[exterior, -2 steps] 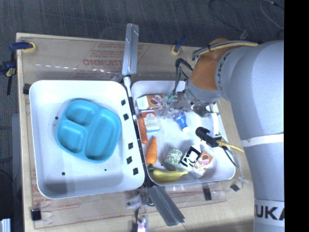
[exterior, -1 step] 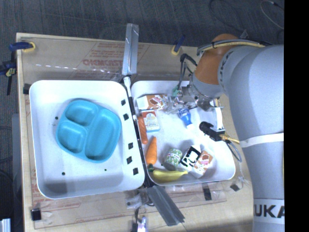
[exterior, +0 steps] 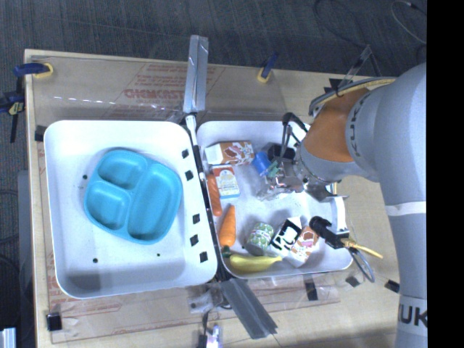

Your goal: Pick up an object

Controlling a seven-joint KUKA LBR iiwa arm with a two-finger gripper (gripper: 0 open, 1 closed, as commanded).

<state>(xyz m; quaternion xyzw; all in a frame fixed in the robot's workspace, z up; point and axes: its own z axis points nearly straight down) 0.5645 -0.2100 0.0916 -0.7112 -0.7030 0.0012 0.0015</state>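
Pincer [exterior: 281, 181]: stood low in the right bin [exterior: 246, 130] among clutter; finger state could not be told. Carrot [exterior: 228, 226], banana [exterior: 252, 263] lay unlifted. Pick judged outstanding.

This is looking like a robot lab. Two white bins [exterior: 116, 216] are sitting on a wooden tabletop [exterior: 109, 75]. Clamps [exterior: 32, 69] are holding its edge, over grey carpet [exterior: 109, 13].

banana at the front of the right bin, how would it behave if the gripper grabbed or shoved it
The banana is curved and smooth, so it may pivot or slip sideways between fingers. It probably looks rigid, likely a toy. It lies against the right bin front wall, beside the carrot, so a push would likely jam it.
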